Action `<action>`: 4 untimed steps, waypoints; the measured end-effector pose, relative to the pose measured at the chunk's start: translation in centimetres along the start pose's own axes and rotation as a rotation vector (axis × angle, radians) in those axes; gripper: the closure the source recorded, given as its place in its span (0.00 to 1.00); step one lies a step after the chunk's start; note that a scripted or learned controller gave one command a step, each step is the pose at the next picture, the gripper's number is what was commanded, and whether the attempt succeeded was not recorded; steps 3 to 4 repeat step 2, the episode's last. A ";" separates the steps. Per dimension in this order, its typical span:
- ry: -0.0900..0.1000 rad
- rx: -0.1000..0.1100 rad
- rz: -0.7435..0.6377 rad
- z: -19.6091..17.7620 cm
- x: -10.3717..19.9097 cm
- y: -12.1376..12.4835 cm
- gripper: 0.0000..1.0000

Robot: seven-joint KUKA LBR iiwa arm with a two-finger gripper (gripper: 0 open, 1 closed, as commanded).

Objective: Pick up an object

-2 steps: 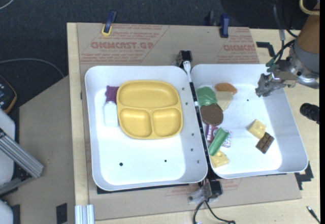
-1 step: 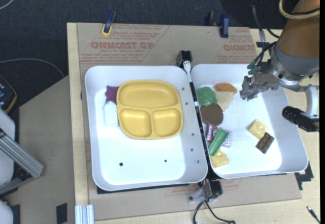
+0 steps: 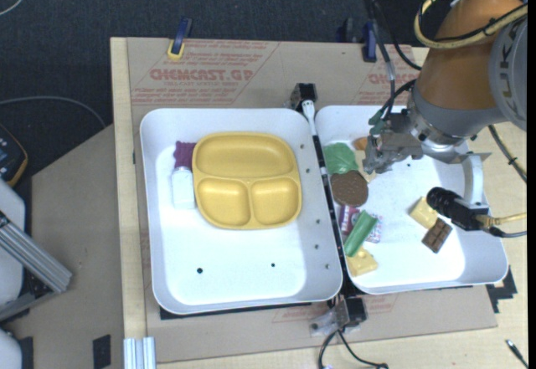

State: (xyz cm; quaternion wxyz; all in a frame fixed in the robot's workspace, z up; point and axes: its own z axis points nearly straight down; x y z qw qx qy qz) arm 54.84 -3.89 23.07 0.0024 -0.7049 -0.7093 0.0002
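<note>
2 bins side by side on the bench [image 3: 126, 192], touching along the middle. Left bin [image 3: 167, 275]: divided tray [image 3: 247, 177] in its upper half, small bottle [image 3: 182, 187] just left of tray, pouch [image 3: 184, 152] behind the bottle, touching tray edge. Right bin [image 3: 402, 271]: gripper [image 3: 374, 155] hangs over upper-left part. Lump [image 3: 341, 159] left of gripper, near the divide. Round disc [image 3: 348, 189] in front of lump. Stick [image 3: 361, 230] in front of disc, lying on a wrapper [image 3: 373, 229]; wedge [image 3: 362, 262] in front of stick. Block [image 3: 424, 212] & bar [image 3: 436, 235] to the right, bar in front of block.
</note>
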 end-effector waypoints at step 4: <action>-0.002 -0.001 0.006 1.6 -1.3 0.2 1.00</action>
